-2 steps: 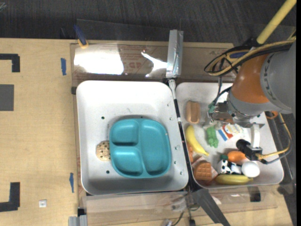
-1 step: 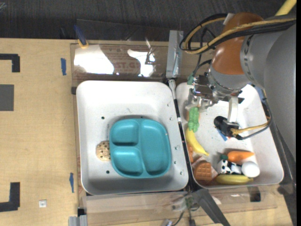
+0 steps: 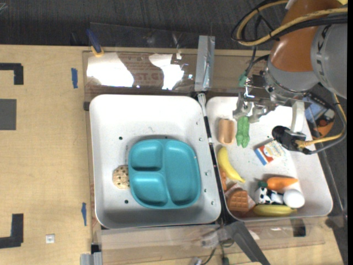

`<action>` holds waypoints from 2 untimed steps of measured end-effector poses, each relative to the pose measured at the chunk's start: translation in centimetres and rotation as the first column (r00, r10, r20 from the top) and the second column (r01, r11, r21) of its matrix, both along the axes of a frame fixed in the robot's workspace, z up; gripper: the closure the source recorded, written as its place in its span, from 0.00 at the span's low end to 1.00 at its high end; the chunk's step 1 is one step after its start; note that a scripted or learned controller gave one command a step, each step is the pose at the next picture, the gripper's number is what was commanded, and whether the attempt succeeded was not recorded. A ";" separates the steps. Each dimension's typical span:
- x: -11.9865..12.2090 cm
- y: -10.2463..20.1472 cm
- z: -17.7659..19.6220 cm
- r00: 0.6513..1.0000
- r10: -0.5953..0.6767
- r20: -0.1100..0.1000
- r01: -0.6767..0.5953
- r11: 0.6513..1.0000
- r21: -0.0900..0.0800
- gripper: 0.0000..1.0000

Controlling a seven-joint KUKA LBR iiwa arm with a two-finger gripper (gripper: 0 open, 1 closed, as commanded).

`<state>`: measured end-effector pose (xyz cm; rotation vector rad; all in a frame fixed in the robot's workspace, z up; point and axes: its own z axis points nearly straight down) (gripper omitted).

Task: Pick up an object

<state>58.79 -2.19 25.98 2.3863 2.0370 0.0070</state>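
The metal two-finger hand (image 3: 246, 112) hangs over the right shallow white plastic bin (image 3: 320, 186), seemingly touching a slim green pod-shaped vegetable (image 3: 242, 131); finger spacing is unclear. A tan cylinder (image 3: 226, 130) lies beside it.

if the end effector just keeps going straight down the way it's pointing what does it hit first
Most likely the green vegetable-shaped toy in the right bin. The end effector hangs just above its upper end, with the tan cylinder close beside it. Depth is hard to judge from this slanted view, so it could meet the bin floor instead.
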 end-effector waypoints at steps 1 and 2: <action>-5.8 3.5 1.6 0.995 0.102 -0.008 -0.102 0.995 0.001 1.00; -5.7 3.5 2.5 0.995 0.103 -0.008 -0.103 0.995 0.000 1.00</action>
